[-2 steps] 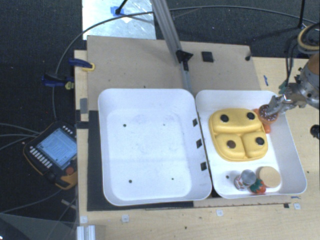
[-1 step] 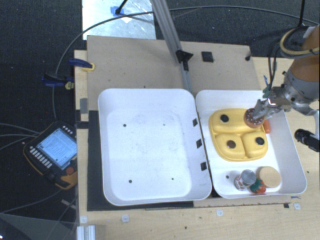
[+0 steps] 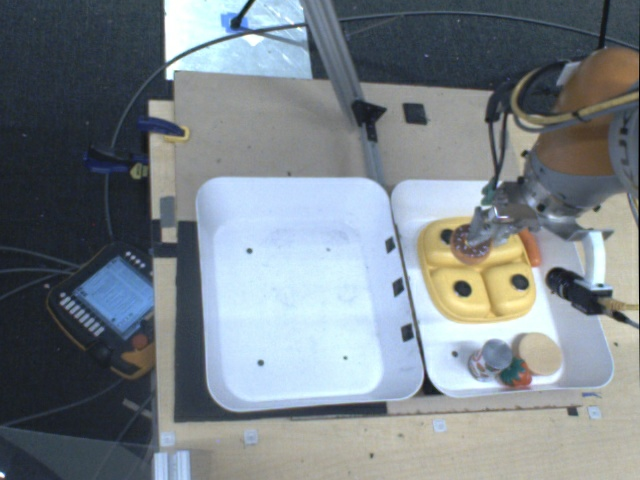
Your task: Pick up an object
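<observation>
In the right bin point(image 3: 575, 368) lies a yellow block point(image 3: 476, 270) with black dots on its rounded lobes. My gripper point(image 3: 478, 234) hangs low over the block's upper part, right at a small brownish round thing point(image 3: 466, 245) resting on the yellow block. An orange piece point(image 3: 530, 247) peeks out beside the block on the right. Near the bin's front edge sit a round tan disc point(image 3: 539, 354) and a small grey and red-green cluster point(image 3: 496, 362).
The left bin point(image 3: 215, 268) stands beside the right one, with black clips point(image 3: 398, 288) along the shared wall. A teach pendant point(image 3: 105, 303) lies left of the bench. A slanted metal pole point(image 3: 335, 43) crosses the back.
</observation>
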Available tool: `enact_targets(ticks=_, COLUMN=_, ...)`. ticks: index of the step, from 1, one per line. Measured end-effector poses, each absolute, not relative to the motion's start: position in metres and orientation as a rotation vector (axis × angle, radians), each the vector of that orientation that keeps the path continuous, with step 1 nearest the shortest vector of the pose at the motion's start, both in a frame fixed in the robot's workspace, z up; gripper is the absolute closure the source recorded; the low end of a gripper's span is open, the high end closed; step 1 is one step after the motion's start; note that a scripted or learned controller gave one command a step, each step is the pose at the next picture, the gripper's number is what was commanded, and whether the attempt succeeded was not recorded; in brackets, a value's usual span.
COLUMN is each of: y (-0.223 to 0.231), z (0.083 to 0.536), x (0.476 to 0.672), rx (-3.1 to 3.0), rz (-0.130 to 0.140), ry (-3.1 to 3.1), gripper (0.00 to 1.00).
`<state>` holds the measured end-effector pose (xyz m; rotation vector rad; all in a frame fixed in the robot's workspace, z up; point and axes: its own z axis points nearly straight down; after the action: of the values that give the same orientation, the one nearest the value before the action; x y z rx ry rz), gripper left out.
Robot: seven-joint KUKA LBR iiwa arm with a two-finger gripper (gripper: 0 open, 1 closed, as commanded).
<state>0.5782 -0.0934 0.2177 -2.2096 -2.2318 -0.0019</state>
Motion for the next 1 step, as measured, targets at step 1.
enact_targets(ticks=1, y=-0.0498, z=0.2180, x=0.5725, rx=-2.210, rz=-0.002, ry=-2.231, gripper=1.00)
